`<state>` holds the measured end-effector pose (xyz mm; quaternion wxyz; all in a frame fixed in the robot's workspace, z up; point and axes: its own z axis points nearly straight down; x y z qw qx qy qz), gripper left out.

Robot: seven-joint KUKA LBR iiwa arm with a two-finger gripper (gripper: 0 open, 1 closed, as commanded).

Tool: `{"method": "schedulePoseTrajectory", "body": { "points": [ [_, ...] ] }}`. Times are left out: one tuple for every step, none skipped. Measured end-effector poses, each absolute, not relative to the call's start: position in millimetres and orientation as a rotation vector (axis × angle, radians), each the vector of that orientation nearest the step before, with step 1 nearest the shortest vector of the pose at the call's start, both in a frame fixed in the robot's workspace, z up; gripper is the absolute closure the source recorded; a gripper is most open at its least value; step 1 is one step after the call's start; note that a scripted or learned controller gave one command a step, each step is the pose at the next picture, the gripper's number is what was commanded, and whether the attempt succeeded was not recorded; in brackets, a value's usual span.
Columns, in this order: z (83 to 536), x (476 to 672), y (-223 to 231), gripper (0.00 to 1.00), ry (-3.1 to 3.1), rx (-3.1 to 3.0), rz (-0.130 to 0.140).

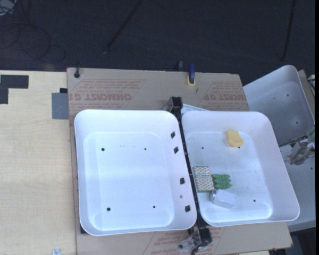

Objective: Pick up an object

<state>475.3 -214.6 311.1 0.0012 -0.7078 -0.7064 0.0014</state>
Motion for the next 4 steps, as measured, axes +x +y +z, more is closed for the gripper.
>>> {"method": "schedulePoseTrajectory", "body": {
  "points": [
    [315,475.4,-214,1.0,-2.22,-2.221,0.002],
    [318,475.3,-214,1.0,-2.221,-2.221,0.001],
    [314,475.5,-214,1.0,-2.219,-2.22,0.003],
    [306,476.0,-212,1.0,-2.22,-2.219,0.003]
  ]
}}
